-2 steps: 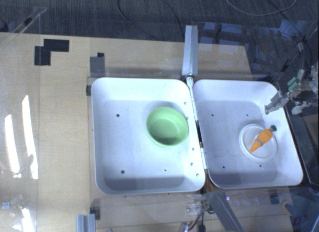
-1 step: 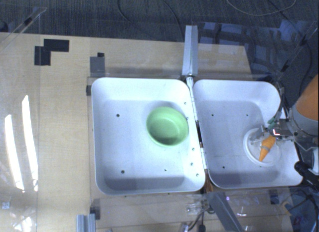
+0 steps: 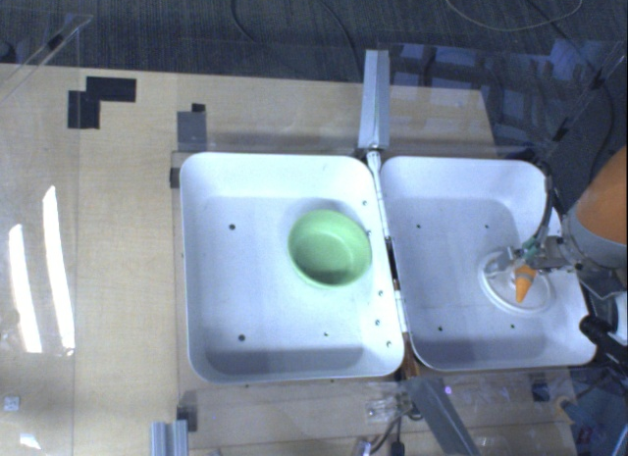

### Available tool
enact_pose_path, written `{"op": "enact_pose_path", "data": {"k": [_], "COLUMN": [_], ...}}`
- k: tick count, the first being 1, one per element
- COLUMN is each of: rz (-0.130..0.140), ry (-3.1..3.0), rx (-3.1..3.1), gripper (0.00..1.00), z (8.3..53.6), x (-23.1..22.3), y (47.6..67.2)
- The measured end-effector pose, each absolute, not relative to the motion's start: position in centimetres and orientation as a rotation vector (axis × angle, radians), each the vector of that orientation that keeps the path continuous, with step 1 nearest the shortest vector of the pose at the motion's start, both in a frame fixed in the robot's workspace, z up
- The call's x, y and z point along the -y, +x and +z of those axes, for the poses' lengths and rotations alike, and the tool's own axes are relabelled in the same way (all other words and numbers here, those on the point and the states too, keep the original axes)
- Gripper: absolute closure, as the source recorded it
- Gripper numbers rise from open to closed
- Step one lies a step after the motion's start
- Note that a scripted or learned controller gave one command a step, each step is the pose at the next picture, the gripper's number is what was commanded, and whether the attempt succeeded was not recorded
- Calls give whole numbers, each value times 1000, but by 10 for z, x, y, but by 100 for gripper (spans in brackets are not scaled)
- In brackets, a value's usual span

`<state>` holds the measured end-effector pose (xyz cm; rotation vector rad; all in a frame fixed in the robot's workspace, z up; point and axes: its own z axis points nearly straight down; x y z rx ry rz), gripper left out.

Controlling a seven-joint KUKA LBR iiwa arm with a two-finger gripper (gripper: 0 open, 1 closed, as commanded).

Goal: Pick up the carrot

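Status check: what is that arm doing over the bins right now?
Tool over small orange carrot on white plate, right bin. Green bowl apart, left bin.

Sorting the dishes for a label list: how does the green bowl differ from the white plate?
The green bowl is pale green and deep; the white plate is white and shallow. The bowl sits in the left bin, the plate in the right bin. The bowl holds nothing, while the plate carries the carrot beside the gripper. Both are round.
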<state>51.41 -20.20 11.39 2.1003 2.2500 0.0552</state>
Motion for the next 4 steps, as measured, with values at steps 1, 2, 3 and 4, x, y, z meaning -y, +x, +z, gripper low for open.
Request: {"op": "enact_pose_path", "data": {"k": [1,2,3,4], "rz": [46,29,36,2], "ry": [2168,1690,1681,2375], "rx": [-2223,-2602,-2595,-2054], "gripper": [0,0,100,100], "z": [106,106,117,111], "x": [202,204,202,164], "y": [534,540,544,576]}}
